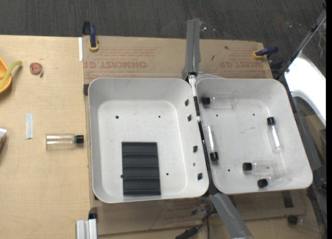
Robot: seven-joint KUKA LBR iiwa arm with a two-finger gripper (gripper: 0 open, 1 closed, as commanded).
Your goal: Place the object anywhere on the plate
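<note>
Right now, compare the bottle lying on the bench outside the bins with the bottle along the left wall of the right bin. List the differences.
The bench bottle lies crosswise on bare wood; the wall bottle lies lengthwise inside the right bin.
The bench bottle's black cap points right toward the left bin; the wall bottle's cap points toward the view's lower edge.
The bench bottle looks stubbier, the wall bottle slimmer.
Both are clear with black caps, lying on their sides.

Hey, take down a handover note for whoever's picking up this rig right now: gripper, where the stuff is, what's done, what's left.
Gripper: cannot be judged from the camera view.
Left bin: dark ridged plate lies flat near its front, nothing on it.
Right bin: five clear black-capped vials, one at the back left, one along the left wall, one at the right, two at the front.
Another vial lies on the bench left of the bins.
Done: nothing placed. Left: pick a vial and set it on the plate.
</note>
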